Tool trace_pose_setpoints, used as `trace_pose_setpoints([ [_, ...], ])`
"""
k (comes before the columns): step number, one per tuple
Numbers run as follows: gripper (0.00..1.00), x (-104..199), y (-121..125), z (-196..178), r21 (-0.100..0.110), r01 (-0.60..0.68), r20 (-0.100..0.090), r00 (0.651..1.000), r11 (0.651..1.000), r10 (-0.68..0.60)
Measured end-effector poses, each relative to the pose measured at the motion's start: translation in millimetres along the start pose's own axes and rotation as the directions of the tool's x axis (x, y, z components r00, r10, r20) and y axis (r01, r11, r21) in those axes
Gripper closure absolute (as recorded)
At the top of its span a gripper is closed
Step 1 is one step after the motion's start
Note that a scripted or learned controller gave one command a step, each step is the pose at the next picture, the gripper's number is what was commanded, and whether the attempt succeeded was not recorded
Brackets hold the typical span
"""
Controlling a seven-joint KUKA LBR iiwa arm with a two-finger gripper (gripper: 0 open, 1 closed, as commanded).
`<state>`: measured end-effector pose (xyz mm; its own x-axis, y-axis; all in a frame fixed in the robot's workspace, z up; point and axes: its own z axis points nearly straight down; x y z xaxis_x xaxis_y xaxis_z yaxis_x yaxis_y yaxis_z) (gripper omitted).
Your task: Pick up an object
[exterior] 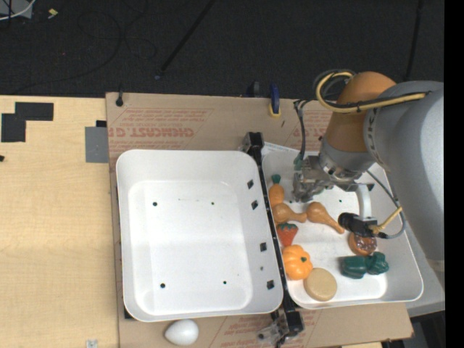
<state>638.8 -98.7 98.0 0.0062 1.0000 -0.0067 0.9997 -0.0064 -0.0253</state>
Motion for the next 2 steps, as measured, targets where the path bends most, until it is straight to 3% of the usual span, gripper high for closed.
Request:
trace_pose_setpoints([
  [1, 1.0, 12.4, -74.9, 11.8, -0.023, 0.002, -0.004, 1.0, 1.0, -0.002],
  [2, 0.0, 1.3, -72.0, 9.2, -0.033, -0.002, 0.016, 1.0, 0.999, 0.003],
])
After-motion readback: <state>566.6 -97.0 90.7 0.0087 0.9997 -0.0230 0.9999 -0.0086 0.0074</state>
